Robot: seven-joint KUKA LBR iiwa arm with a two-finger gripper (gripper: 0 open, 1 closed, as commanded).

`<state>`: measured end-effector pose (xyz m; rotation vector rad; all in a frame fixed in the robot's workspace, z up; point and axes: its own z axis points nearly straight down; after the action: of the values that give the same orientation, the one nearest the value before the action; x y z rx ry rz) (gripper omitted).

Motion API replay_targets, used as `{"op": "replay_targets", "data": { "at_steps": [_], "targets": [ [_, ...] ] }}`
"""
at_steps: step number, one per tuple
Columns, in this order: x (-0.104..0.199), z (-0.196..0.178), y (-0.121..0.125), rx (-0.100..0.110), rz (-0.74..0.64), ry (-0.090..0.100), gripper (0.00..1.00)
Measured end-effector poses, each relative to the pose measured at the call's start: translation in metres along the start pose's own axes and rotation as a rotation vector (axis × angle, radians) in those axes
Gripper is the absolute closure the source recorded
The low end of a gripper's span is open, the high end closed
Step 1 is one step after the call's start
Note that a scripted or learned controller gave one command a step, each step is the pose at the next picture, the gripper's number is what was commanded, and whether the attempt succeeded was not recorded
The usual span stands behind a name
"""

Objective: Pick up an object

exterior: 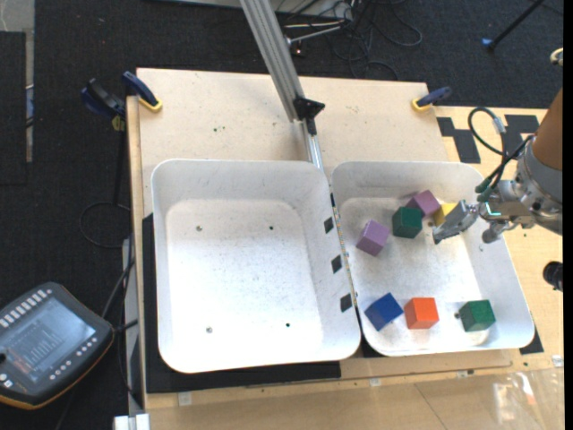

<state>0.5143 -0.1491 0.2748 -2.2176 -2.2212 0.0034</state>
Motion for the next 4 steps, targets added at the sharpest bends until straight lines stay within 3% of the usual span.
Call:
{"op": "replay_targets", "data": {
  "at_steps": [1, 4],
  "targets": [
    [0.0, -0.002, 0.001, -0.004, 0.001, -0.001, 0.0],
    [0.004, 0.164, 0.0, 0.003, 0.003, 0.001, 0.0]
  ]
}}
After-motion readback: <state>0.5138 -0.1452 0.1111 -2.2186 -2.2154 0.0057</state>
